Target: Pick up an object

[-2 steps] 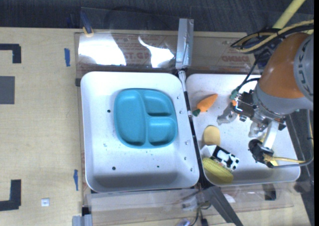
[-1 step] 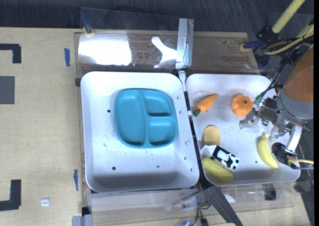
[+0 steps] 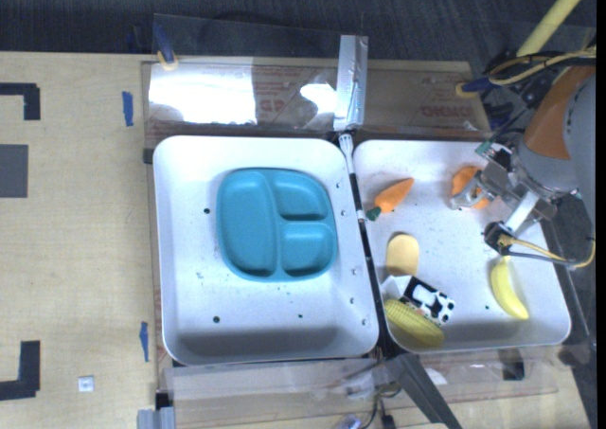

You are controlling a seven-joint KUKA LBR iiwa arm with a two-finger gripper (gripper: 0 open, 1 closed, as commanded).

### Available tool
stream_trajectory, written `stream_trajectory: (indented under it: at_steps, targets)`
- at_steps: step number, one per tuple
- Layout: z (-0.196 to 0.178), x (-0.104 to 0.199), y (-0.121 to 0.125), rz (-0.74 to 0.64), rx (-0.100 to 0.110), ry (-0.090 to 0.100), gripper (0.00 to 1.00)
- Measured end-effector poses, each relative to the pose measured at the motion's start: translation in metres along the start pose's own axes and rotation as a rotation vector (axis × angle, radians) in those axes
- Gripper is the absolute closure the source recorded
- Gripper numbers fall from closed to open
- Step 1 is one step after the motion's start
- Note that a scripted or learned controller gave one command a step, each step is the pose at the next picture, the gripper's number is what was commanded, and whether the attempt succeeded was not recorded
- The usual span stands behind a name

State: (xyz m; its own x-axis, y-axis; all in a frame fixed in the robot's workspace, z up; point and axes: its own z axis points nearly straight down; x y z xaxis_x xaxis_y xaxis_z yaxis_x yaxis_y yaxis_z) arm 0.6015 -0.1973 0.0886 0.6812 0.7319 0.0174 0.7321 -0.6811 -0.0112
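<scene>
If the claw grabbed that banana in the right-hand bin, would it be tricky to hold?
Probably somewhat. The banana is curved and tapers at both ends, so it may swivel between two fingers. Its skin looks smooth and glossy, perhaps slippery. It lies flat by the bin wall, so it seems unlikely to roll.

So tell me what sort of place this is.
Probably a robotics lab's pick-and-place test bench: a robot arm reaches over two white bins, one holding a blue divided plate, the other toy food such as a banana and carrot.

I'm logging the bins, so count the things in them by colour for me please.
Blue: 1, the divided plate
Orange: 2, the carrot, a small orange piece
Yellow: 3, the banana, the corn, a rounded piece
Black-and-white: 1, a toy
Total: 7
</scene>
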Motion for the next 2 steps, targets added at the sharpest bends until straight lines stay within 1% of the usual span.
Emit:
stream_trajectory:
  at_steps: [1,2]
  targets:
    - [-0.010,-0.002,0.001,-0.002,-0.005,-0.008,1.00]
    - [-0.129,0.026,-0.026,-0.035,-0.017,-0.013,1.00]
